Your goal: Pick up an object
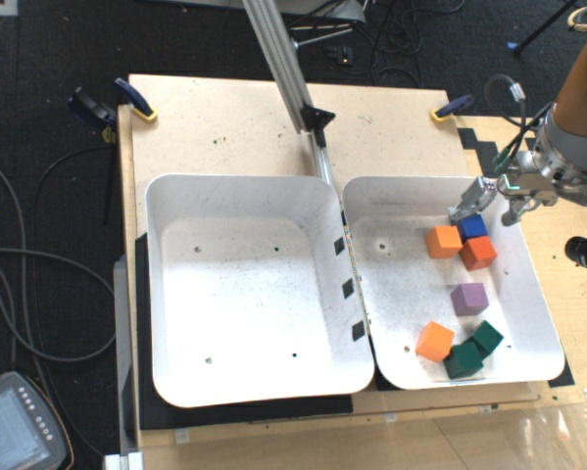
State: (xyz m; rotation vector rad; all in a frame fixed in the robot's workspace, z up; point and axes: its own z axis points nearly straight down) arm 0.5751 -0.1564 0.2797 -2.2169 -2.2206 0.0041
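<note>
blue block (472, 226) sits right under your gripper (496, 202), a bit toward the bin's middle, touching two orange blocks (444, 241). you cannot tell if the gripper is spread or pressed together. go straight down.

Grey arm (567, 150), orange band, looped cable, metallic hand (491, 202).

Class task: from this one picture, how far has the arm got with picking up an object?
Done: the claw has reached the right bin, above the blue cube. In hand: no cube shows between its fingers. Left: grasp and lift one; all the cubes lie on the bin floor.
</note>
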